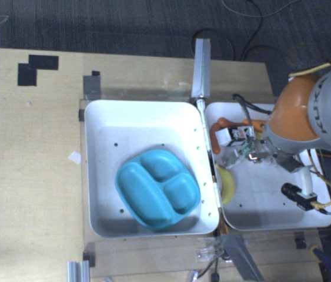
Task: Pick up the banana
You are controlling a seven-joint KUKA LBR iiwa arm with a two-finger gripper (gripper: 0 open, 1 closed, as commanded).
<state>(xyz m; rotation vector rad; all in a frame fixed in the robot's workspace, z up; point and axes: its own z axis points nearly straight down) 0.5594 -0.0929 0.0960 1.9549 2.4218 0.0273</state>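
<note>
A pale wooden surface [36, 175] spreads across the scene, seen from above under even light. Black square markers [36, 67] sit at its far left. A metal post [201, 69] rises at the far edge, with a dark bracket [92, 85] to its left. Beyond lies dark grey carpet [124, 10], where a thin cable [259, 4] loops at the far right.

Divided tray [157, 188] in left bin [103, 157]; banana [226, 184] in right bin [265, 213].
</note>
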